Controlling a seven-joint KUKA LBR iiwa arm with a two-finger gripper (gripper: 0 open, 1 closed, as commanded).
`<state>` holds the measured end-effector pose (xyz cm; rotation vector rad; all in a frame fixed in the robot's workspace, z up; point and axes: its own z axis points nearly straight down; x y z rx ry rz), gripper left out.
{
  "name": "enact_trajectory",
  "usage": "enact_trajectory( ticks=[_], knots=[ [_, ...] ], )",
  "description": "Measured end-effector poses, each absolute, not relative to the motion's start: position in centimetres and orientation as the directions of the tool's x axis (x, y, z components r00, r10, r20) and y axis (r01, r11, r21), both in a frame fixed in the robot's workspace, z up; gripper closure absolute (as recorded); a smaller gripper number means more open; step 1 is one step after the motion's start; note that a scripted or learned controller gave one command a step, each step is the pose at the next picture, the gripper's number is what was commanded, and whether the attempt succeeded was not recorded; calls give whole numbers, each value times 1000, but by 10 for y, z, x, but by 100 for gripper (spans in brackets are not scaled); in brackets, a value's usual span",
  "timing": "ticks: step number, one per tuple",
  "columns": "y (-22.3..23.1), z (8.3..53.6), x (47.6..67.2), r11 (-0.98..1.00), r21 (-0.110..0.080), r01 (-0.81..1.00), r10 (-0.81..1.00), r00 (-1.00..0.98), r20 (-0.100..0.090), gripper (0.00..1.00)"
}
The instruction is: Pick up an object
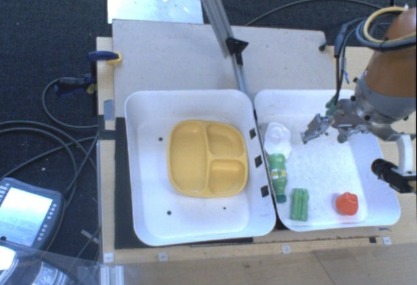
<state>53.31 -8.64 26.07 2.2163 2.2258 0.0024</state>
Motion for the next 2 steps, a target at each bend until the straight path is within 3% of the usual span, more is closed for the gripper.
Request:
enact_trajectory(
  ticks=[1, 2],
  knots=[
    [-86, 261, 533, 2, 2, 1000, 1000, -2, 1, 0],
    [-93, 214, 539, 0, -3, 1000, 1000, 0, 0, 0]
  ],
)
